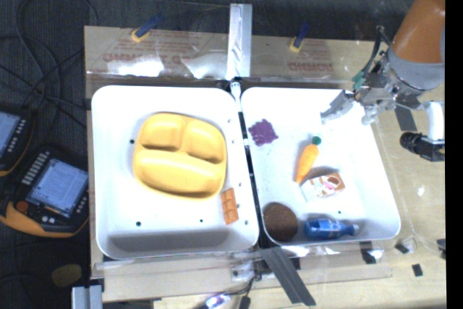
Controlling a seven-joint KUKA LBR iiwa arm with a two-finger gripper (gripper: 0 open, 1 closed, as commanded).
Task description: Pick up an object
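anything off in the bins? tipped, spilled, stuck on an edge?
One oddity: the small orange block in the left bin sits tight against the divider wall, an awkward spot for a grasp. In the right bin, the blue bottle lies on its side, and so does the carrot. No spill shows.

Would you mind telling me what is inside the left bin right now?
The left bin holds a yellow compartment tray and a small orange block beside it. Whatever lies beneath the tray is covered.
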